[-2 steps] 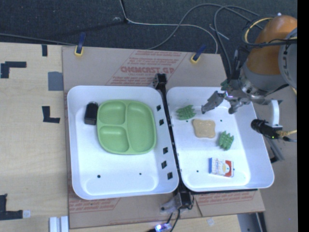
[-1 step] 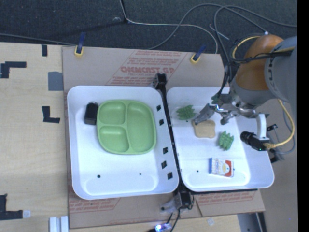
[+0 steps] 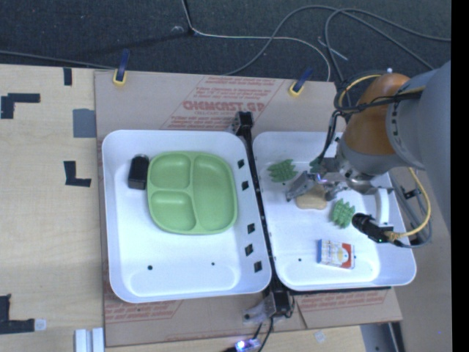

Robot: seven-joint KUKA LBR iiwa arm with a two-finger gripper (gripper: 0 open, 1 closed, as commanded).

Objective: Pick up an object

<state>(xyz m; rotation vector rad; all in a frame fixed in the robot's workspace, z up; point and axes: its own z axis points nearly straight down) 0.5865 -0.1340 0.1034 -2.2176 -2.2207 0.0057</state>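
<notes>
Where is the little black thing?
The small black object lies in the left bin, touching the left edge of the green divided plate, far from the end effector over the right bin.

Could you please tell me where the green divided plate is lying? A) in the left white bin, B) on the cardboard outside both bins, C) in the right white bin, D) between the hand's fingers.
A: the green divided plate lies flat in the left white bin, beside a small black block.
</notes>
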